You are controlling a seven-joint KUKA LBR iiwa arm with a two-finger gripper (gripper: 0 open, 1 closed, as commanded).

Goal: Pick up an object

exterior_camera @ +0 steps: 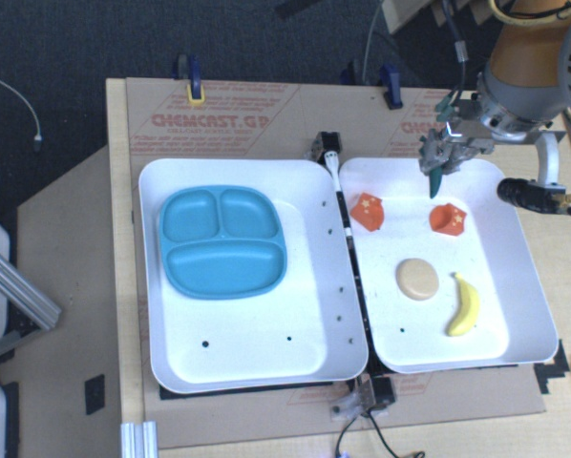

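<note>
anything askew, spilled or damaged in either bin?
Nothing stands out. The blue divided plate lies flat in the left bin; two red pieces, a tan disc and a banana lie apart in the right bin.

Your grey KUKA arm with its orange band [532, 27] reaches in from the upper right of the camera view, the orange section sitting above a grey wrist. Below the wrist, your two-finger metal end effector [436, 185] points steeply downward. Its dark, slim fingers [435, 177] look drawn close together into one narrow tip, with nothing visible between them.
</note>
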